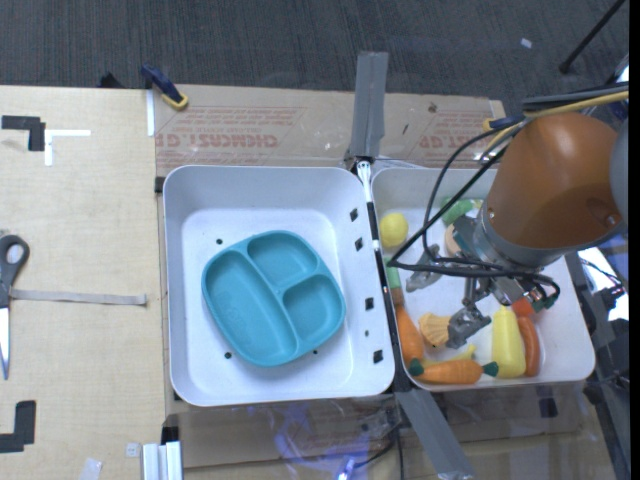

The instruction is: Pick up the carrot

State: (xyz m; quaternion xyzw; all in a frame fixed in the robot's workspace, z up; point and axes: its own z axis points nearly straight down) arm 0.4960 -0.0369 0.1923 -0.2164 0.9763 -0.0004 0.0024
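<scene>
Just below the end effector lies the carrot.

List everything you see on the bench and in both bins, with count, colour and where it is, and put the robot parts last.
white bins: two, side by side on the bench
divided plate: one, blue, in the left bin
carrots: two, orange, one along the right bin's front wall, one along its left wall
lemon: one, yellow, back left of the right bin
yellow toy food: one, front right of the right bin
scissors: one pair, grey, bench's left edge
arm: one, orange band, over the right bin
gripper: one, above the carrots
</scene>
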